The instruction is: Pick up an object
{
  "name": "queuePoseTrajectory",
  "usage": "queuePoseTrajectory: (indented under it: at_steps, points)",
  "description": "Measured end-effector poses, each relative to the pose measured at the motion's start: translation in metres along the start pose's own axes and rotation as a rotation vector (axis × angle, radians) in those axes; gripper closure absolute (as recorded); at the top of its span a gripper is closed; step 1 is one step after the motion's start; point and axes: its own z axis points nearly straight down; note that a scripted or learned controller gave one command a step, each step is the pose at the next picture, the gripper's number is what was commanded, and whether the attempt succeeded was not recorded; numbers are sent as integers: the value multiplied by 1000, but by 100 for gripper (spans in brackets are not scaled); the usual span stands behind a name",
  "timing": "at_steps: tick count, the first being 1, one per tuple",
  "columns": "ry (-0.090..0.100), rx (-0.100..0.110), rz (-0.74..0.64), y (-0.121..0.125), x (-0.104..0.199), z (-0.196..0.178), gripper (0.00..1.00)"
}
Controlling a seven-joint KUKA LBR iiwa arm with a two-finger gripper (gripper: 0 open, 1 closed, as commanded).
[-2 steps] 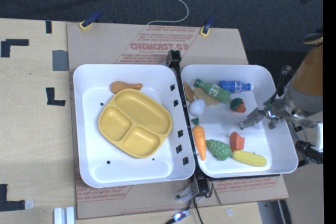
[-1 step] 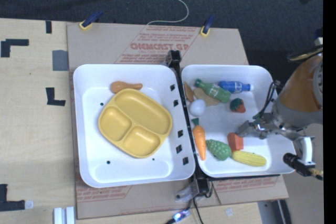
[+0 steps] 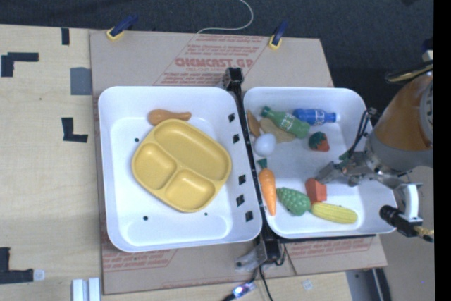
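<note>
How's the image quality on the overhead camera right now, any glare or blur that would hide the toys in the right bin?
Camera view: lighting is even and soft, with only faint shadows; the right bin is bright white but not blown out, so the corn and carrot read clearly. The gripper looks slightly soft, and its dark parts blend together. The yellow tray shows no glare.

arm (image 3: 409, 130) cut off at right edge, brown item (image 3: 252, 125) half hidden behind bin wall
</note>
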Motion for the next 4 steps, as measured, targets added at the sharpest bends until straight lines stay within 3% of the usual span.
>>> queuePoseTrajectory:
  at_steps: [1, 4]
  points:
    - [-1, -2, 0, 0, 0, -10, 100]
    - [0, -3, -2, 2, 6, -142, 100]
